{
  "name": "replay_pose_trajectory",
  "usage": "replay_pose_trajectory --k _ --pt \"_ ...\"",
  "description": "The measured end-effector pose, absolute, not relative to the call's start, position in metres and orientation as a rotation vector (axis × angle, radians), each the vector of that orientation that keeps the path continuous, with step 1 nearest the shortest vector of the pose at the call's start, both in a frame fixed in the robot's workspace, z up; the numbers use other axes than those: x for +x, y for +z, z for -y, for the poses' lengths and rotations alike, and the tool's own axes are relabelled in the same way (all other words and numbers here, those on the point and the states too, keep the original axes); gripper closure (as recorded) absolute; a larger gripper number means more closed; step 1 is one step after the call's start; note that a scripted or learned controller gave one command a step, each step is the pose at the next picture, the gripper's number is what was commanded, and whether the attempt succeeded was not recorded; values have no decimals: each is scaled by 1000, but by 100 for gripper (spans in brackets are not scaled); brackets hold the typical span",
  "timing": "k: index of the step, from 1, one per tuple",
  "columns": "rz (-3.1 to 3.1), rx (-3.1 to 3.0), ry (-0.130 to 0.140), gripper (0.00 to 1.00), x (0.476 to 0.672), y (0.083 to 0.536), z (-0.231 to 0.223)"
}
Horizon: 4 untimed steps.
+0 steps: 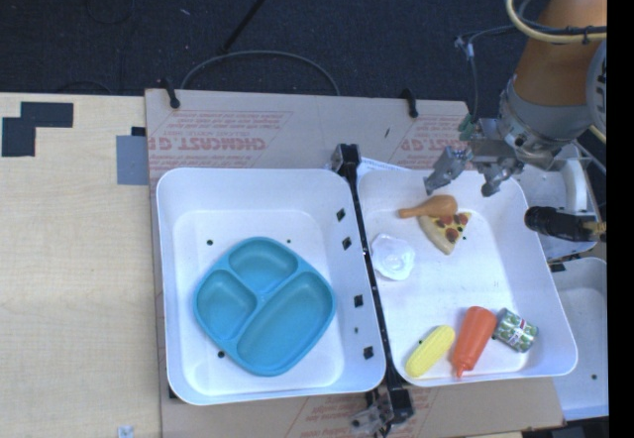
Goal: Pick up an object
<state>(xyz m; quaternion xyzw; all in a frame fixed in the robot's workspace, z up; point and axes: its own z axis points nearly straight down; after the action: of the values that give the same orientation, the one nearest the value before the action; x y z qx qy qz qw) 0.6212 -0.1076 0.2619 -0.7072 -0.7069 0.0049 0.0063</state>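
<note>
My gripper (468, 175) hangs open above the far edge of the right bin (550, 273), its two fingers spread with nothing between them. Just below it lie a toy chicken drumstick (431, 209) and a pizza slice (448, 229). A white crumpled object (392, 258) rests near the bin's left wall. Along the near side sit a yellow corn cob (430, 350), an orange carrot (472, 339) and a small green-labelled can (515, 330).
The left bin (178, 228) holds a blue divided plate (264, 304). A black divider (359, 268) runs between the bins. The arm's orange-banded body (560, 50) stands at the upper right, and a black fixture (560, 222) sits past the right bin's rim.
</note>
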Motion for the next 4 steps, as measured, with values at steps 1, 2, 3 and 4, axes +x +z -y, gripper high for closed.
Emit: replay_pose_trajectory --k 1,2,3,4 --pt "2221 -2218 3 0 623 270 108" --pt "2221 -2214 7 0 632 220 104" --pt "2220 -2215 7 0 636 157 100" --pt "2218 -2217 7 0 641 102 107"
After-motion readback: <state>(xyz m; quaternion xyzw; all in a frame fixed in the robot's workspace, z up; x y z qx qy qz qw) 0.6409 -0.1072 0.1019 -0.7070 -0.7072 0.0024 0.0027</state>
